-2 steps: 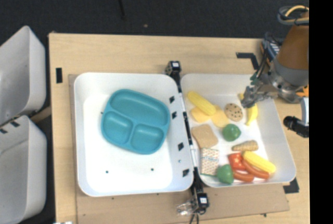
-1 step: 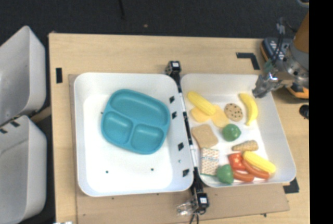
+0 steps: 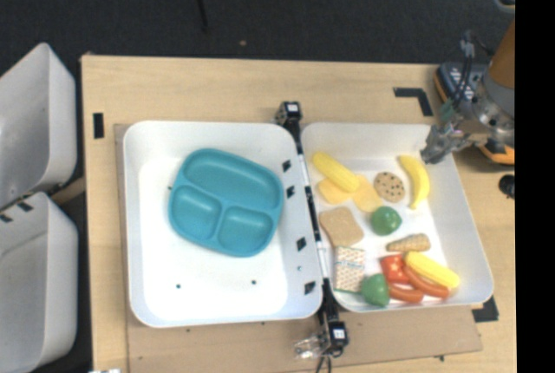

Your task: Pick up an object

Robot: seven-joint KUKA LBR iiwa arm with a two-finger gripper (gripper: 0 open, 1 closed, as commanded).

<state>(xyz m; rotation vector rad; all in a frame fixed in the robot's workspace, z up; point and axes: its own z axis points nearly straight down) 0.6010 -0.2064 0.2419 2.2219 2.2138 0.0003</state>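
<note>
Gripper (image 3: 436, 147) above right bin's (image 3: 468, 215) rim

The right bin (image 3: 451, 189) is crowded: toy food (image 3: 381, 219) packs its middle and near end, leaving me only its far strip. In the left bin (image 3: 147, 276), bare floor rings the blue tray (image 3: 227, 202).

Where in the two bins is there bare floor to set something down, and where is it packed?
Left bin: bare floor all round the blue tray, widest along the near wall. Right bin: a strip along the far wall, behind the corn and banana. Crowded: the near right corner, around the peppers and beside the cracker.
</note>
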